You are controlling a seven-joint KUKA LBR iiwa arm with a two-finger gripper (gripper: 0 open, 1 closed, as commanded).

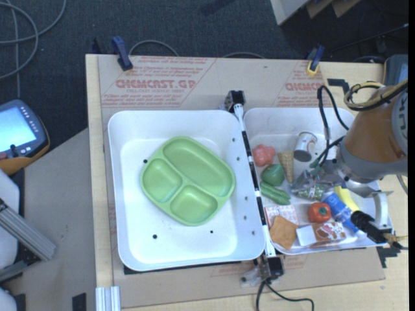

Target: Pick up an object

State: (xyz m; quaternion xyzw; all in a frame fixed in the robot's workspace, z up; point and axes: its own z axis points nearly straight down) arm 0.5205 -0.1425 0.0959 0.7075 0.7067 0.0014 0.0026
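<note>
The right bin [272, 118] holds several toy foods. Among them are a pink-red piece [263, 154], a green pepper [273, 173], a green pod [276, 195], a tan cone [286, 165], a silver can [303, 146], a red tomato [319, 212], a blue bottle [340, 208] and a tan cracker [282, 232]. My gripper [312, 186] is low in this bin, just right of the pepper and pod and just above the tomato. The grey and orange wrist [369, 151] hangs over the bin's right side and hides what lies beneath it.
The left bin [123, 193] holds a green divided plate [188, 180]. A black divider clamp [235, 99] sits between the bins at the back. A white and red packet [329, 232] and a yellow piece [348, 196] lie at the right bin's front right.
</note>
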